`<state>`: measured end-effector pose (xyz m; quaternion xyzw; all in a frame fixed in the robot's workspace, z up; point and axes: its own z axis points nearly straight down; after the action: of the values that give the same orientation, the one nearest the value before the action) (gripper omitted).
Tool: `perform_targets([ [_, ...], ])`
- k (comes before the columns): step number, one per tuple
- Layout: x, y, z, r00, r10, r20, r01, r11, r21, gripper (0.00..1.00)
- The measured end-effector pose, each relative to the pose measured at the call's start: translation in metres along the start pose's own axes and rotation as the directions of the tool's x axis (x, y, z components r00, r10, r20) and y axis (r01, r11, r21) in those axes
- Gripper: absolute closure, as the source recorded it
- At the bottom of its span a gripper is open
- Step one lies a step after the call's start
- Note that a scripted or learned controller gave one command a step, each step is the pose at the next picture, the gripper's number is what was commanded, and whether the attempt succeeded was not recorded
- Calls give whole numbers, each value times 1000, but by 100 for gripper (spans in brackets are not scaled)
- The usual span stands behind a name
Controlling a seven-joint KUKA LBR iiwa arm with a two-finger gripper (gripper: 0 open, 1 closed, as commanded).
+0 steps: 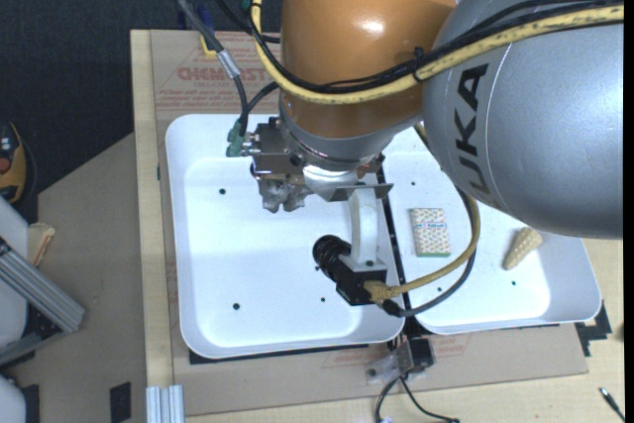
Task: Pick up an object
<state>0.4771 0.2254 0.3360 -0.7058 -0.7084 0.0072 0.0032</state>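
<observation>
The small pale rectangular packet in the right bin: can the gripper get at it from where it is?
Probably yes: the small pale rectangular packet lies flat, apart from the tan wedge-shaped piece, with nothing on top.

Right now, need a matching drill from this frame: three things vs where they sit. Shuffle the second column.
Things:
1. small speckled packet
2. tan wedge-shaped piece
3. claw

Places:
A. over the left bin
B. right bin, beside the divider between the bins
C. right bin, toward its right edge

Pairs: 1-B, 2-C, 3-A
</observation>
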Motion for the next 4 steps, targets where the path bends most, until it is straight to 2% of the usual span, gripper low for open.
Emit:
perform_targets([
  [1, -2, 0, -192, 1000, 2, -16, -2, 999, -34, 100],
  [2, -74, 0, -200, 1000, 11, -6, -11, 1000, -21, 100],
  [3, -23, 54, -43, 1000, 1, 0, -1, 1000, 2, 100],
  [4, 1, 26, 37, 1000, 0, -2, 0, 1000, -1, 100],
])
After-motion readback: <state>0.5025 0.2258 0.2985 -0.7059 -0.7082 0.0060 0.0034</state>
